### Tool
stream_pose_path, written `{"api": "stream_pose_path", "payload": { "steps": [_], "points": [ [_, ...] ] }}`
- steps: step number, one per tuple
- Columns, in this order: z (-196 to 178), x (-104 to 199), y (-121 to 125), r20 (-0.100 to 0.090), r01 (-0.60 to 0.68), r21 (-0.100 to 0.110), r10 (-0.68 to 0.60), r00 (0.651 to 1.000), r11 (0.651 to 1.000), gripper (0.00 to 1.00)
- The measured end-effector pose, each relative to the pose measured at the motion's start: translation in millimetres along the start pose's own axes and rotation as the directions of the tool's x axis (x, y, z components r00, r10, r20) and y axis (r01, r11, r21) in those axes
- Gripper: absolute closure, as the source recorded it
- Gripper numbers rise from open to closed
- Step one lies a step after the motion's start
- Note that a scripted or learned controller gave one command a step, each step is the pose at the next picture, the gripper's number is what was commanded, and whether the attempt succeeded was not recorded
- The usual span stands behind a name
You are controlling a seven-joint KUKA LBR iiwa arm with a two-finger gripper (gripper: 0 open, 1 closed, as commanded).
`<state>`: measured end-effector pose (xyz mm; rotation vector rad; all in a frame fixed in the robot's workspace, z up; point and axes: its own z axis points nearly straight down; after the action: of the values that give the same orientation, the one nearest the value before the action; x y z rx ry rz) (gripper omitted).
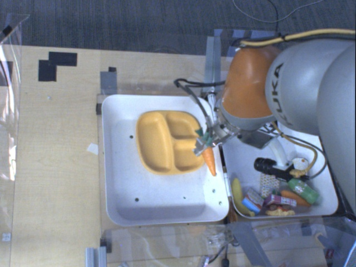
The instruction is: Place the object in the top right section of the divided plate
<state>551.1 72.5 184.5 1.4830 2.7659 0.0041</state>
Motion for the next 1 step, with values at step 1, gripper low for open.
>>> {"api": "stream_pose_path", "payload": {
  "steps": [1],
  "points": [
    [-0.2,-0.1,0.0,0.0,0.0,0.0,0.0,1.0,1.0,0.0]
  ]
}}
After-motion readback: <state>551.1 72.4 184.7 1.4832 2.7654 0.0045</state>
